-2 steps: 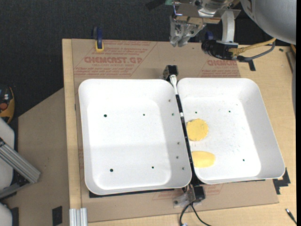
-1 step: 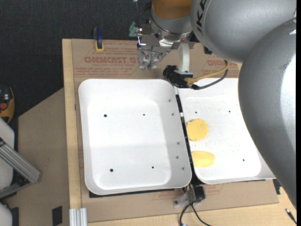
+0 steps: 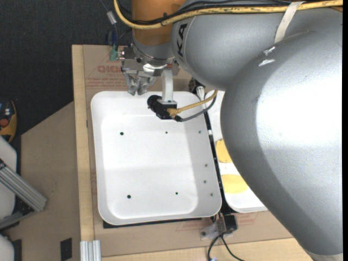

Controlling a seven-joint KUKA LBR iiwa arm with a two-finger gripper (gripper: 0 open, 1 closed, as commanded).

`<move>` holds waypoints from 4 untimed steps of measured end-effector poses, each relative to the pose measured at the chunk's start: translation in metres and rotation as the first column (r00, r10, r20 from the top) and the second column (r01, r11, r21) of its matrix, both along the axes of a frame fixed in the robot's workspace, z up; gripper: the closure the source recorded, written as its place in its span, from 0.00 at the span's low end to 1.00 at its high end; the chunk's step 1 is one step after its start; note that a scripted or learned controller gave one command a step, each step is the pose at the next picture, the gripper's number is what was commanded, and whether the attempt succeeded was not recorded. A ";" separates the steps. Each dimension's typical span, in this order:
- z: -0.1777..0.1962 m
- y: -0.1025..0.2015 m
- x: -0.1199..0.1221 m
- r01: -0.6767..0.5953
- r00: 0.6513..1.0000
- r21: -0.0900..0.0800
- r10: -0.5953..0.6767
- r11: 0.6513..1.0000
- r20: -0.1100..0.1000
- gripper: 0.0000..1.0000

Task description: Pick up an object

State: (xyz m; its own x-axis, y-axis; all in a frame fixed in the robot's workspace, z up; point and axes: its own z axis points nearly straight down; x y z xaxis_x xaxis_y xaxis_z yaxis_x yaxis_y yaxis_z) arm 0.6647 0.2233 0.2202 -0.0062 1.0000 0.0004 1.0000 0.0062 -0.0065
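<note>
Dark, speckled flooring fills the upper left of the frame, with a tan cardboard-like sheet [image 3: 81,145] laid on the bench beneath two shallow white bins. The left bin [image 3: 109,200] is smooth moulded plastic with rounded corners and a few small dark dots on its floor. The right bin [image 3: 244,203] is mostly covered by the arm; two yellow patches [image 3: 236,184] show on its visible strip, too little exposed to identify or to give a long axis.

The arm [image 3: 272,91] is matte grey, bulky and rounded, occupying the right half of the frame, with a glossy orange band [image 3: 157,10] at upper centre. A yellow cable [image 3: 228,7] runs along its top. The end effector [image 3: 137,86] hangs over the far rim of the left bin, at upper centre-left. Its metal fingers [image 3: 132,85] point downward; whether they are apart or together cannot be told. Nothing is seen between them.

Just right of the fingers, a pale bracket [image 3: 168,88] carries a black fitting [image 3: 159,107] with a cable leading right.

Aluminium extrusion [image 3: 22,186] lies at lower left. A small black connector [image 3: 227,223] sits at the bench's lower edge.
</note>
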 end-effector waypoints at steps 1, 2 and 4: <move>0.194 0.002 0.003 0.003 1.000 0.006 -0.003 1.000 0.027 1.00; 0.179 -0.101 -0.018 0.016 1.000 -0.004 -0.016 1.000 0.004 1.00; 0.085 0.003 0.001 0.003 1.000 0.001 -0.003 1.000 0.007 1.00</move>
